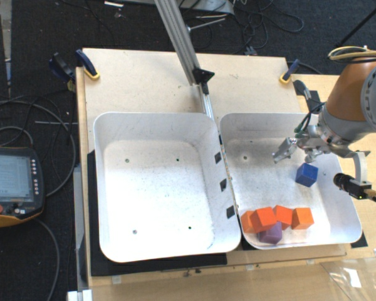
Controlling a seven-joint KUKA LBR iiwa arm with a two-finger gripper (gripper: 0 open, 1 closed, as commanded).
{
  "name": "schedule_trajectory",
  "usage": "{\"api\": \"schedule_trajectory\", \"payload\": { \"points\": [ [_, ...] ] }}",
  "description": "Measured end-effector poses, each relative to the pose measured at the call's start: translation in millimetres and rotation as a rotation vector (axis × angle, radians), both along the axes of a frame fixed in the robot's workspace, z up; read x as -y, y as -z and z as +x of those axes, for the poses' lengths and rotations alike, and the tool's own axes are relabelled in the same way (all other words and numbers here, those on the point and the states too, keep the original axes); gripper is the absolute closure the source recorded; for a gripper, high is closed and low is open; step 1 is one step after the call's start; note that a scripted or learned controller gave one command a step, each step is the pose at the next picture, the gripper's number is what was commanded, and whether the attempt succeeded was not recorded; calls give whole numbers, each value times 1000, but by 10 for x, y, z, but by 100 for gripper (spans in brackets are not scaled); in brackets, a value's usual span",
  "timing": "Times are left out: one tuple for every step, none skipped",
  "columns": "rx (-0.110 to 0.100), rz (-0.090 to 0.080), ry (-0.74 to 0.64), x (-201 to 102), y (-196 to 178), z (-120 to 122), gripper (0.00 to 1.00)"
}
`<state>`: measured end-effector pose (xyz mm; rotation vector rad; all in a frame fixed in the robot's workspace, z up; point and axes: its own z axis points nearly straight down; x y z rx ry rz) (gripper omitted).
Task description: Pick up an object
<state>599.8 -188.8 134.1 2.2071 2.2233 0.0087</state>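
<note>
A pale wooden bench (150, 83) sits on dark carpet strewn with cables, bearing two shallow white bins side by side, with a slanted aluminium rail (178, 33) running down to the seam between them. The gripper (287, 150) hangs over the right bin (250, 130), its grey fingers pointing toward nine o'clock; they look slightly parted with nothing between them, though the angle makes the exact gap hard to judge. Behind it, the arm (354, 102) with its orange band enters from three o'clock.

The relation that matters: the blue cube (306, 174) lies just beside the gripper at roughly four o'clock from the fingertips, apart from them and not touching. It is blocky with no real long axis, and it looks tilted on an edge. As a judgement, the next move needs a short shift toward four o'clock and then a descent.

Farther out, at six o'clock along the right bin's near wall, sits a tight cluster: three orange blocks (276, 218) and one purple block (271, 234) touching them. That makes five objects in all, one blue. The left bin (113, 130) lies at nine o'clock, and a teach pendant (12, 184) rests on the floor beyond it
</note>
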Motion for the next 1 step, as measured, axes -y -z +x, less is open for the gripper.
{"api": "schedule_trajectory", "payload": {
  "points": [
    [12,-5,1,139,131,-143,0]
  ]
}}
